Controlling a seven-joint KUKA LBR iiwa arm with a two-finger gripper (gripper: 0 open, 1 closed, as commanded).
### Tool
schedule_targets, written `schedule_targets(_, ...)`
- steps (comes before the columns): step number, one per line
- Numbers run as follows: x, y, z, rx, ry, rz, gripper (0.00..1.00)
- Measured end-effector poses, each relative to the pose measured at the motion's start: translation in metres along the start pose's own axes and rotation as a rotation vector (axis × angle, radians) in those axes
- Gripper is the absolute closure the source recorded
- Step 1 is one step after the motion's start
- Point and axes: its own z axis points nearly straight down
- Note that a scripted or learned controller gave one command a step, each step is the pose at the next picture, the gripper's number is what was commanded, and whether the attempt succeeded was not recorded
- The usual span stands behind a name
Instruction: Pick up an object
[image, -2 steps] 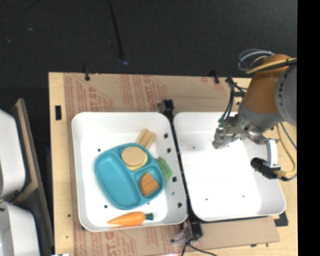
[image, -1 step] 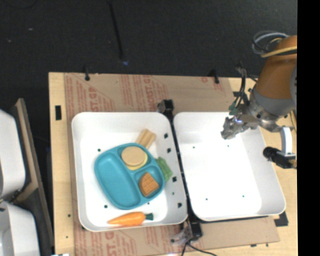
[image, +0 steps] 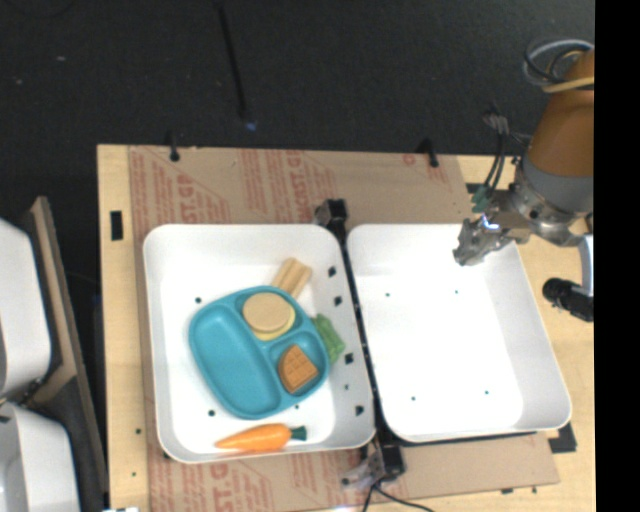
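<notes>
My arm (image: 560, 140) is cut off by the right edge of the view. My jaws are too small and blurred to resolve. The green item (image: 330, 338) is partly hidden behind the blue tray (image: 225, 360). The wooden block (image: 293, 274) is partly covered by the round biscuit (image: 270, 312).

two white bins (image: 455, 330), wooden bench (image: 230, 185)

A: what's the arm (image: 562, 140) look like?

B: fat rounded orange band, grey ring under it, silvery ring on top. Thin dark cables run down the wrist side to a small grey metal gripper (image: 473, 245). Black knob sticks out low.
</notes>
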Motion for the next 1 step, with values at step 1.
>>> schedule_targets(1,0.0535,0.0085,0.0174,0.005,0.001,-0.004,1.00)
